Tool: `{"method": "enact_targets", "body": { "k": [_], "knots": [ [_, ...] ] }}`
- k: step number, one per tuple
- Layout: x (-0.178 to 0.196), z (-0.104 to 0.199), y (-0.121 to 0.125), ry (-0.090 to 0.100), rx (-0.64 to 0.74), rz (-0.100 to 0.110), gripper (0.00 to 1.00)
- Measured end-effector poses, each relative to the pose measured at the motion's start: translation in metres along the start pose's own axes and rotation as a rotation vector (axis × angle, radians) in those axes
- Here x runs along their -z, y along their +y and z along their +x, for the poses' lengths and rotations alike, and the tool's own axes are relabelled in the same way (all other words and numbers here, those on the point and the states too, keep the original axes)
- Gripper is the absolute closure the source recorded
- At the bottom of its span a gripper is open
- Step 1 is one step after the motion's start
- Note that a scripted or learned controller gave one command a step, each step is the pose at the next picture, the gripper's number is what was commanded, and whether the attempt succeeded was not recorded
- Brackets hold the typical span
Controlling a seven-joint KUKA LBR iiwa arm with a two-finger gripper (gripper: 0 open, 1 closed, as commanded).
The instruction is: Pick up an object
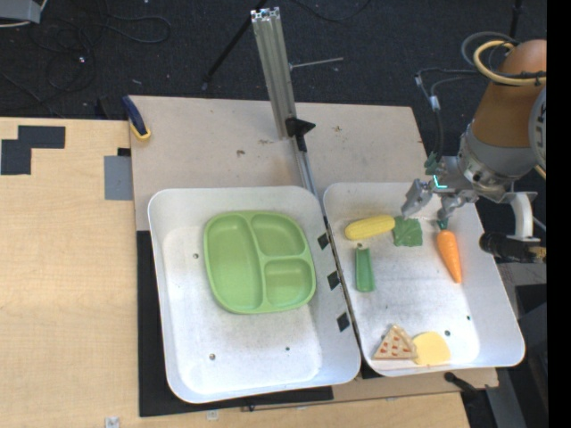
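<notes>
While the claw (431,205) is held spread apart above the right bin's (500,328) far edge, nothing is clamped; the toy carrot (449,255) lies just beneath, so the pick is judged unstarted.

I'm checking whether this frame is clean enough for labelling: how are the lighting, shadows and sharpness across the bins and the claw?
Camera view: lighting is even and soft, with faint shadows; no strong glare on the right bin or left bin. The green tray, corn and carrot have clear outlines. The claw is small and slightly soft, and the floor behind the bench is dark.
</notes>
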State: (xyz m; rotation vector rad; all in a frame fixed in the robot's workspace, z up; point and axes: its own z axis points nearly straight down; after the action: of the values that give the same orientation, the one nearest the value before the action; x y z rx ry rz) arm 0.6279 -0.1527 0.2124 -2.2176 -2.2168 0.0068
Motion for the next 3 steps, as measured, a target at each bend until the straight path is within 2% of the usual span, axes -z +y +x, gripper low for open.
{"method": "enact_targets", "body": {
  "k": [1,2,3],
  "knots": [
    [0.002,0.000,0.001,-0.001,0.001,-0.005,0.00],
    [-0.061,0.000,0.005,0.000,0.000,0.000,0.00],
    [-0.105,0.005,0.007,0.000,0.004,-0.001,0.00]
  ]
}}
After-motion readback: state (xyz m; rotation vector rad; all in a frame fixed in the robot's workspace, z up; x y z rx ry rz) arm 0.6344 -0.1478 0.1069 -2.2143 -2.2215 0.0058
